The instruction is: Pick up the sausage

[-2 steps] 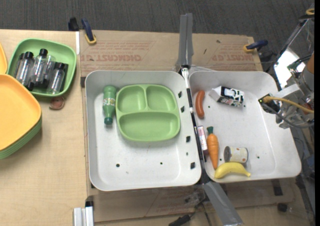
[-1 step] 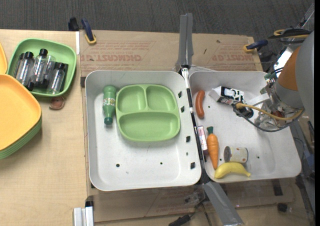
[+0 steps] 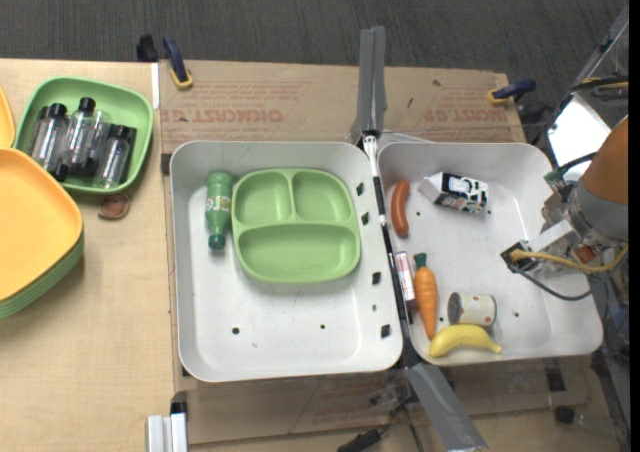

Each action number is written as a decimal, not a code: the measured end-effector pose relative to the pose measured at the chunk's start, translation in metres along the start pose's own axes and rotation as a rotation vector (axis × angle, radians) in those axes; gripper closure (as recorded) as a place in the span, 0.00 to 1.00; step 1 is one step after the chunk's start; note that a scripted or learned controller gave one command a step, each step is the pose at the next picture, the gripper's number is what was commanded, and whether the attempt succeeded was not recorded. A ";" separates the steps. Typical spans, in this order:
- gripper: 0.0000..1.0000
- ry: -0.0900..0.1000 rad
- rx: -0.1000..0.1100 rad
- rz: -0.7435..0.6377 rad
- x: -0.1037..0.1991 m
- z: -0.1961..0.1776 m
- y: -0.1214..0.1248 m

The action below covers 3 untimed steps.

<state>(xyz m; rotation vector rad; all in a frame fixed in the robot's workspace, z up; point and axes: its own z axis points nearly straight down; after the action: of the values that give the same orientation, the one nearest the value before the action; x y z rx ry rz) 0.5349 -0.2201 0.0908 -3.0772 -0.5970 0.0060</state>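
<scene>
The sausage (image 3: 400,208) is a reddish-orange link lying lengthwise at the upper left of the right bin (image 3: 520,325), close to the divider between the bins. My gripper (image 3: 562,223) hangs over that bin's right edge, well to the right of the sausage and apart from it. Nothing shows between the gripper and the sausage except a black-and-white packet (image 3: 456,192).
In the right bin also lie a carrot (image 3: 427,297), a banana (image 3: 463,342), a small can (image 3: 473,309) and a thin pink stick (image 3: 403,276). The left bin (image 3: 280,340) holds a green divided plate (image 3: 296,224) and a green bottle (image 3: 218,208). A tray of bottles (image 3: 84,135) and orange plates (image 3: 35,230) sit far left.
</scene>
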 end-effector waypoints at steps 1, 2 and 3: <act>1.00 -0.001 -0.005 0.173 0.054 0.000 -0.025; 1.00 0.000 -0.003 0.090 0.016 -0.006 0.007; 1.00 -0.001 -0.004 0.182 0.023 0.001 -0.054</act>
<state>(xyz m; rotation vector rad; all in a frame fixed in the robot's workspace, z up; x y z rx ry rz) 0.5362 -0.1612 0.0905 -3.1234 -0.3155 0.0077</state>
